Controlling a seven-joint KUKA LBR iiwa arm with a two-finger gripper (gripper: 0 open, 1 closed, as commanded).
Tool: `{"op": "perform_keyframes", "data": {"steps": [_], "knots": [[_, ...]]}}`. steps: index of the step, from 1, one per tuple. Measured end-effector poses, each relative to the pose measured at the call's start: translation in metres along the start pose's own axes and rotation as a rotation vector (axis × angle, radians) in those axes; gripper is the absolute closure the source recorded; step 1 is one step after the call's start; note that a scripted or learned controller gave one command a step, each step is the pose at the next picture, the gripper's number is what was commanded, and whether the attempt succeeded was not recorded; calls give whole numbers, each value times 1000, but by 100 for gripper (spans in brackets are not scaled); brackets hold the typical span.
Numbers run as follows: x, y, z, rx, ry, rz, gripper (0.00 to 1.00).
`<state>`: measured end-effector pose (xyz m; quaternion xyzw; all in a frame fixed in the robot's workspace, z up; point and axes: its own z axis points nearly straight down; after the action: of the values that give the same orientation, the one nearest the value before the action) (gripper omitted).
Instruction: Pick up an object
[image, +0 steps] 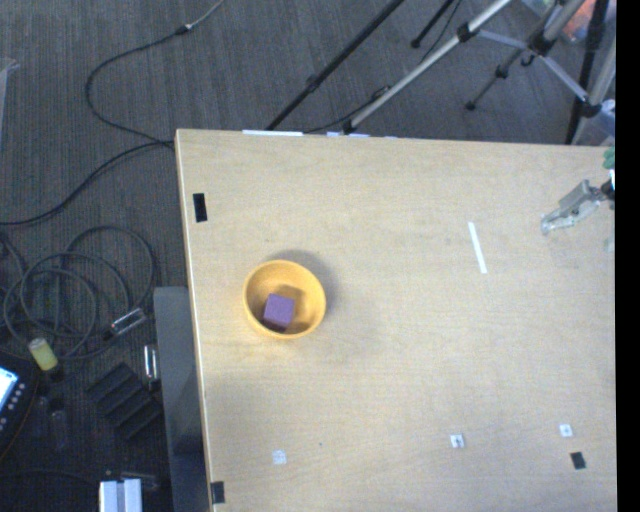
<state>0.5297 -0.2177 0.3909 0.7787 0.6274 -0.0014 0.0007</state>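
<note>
Near the table's right edge, toward the far right corner, the gripper showed as a small metal piece pointing left; whether it was parted or closed could not be told, and nothing was seen in its hold. Left of table centre, closer to the left edge, sat a yellow bowl with a purple cube resting inside. Cube lay well apart from the gripper, leftward and slightly toward the near edge. A white strip lay between them, nearer the gripper.
</note>
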Motion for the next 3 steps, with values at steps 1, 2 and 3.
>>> {"op": "perform_keyframes", "data": {"steps": [1, 2, 3], "knots": [[0, 0, 0, 0, 0, 0, 0], [0, 1, -9, 1, -3, -1, 100], [0, 1, -9, 1, -4, -1, 0]]}}
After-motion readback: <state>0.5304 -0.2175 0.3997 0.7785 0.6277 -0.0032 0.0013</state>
